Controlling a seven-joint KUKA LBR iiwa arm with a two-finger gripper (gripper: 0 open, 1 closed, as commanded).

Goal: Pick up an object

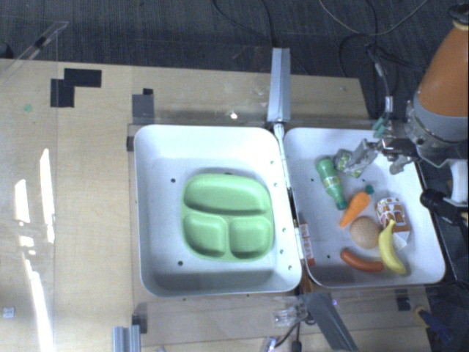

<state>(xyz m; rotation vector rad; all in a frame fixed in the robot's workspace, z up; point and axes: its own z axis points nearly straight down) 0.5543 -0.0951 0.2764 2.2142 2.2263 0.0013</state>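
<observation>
The right bin [315, 141] holds a green bottle [330, 182], an orange carrot [355, 207], a tan round item [364, 232], a yellow banana [390, 249], a red sausage [361, 261] and a small brown-and-white packet [392, 213]. My gripper [353, 160] hangs over the back part of this bin, just right of the bottle's top end and above the carrot. A small green piece shows right beside the gripper's tip; whether it is touched is unclear.
The left bin [157, 196] contains a green divided tray [226, 215]. A metal divider post [278, 86] stands between the bins at the back. Cables [352, 20] run across the dark floor behind. The arm's orange band [447, 72] is at the right edge.
</observation>
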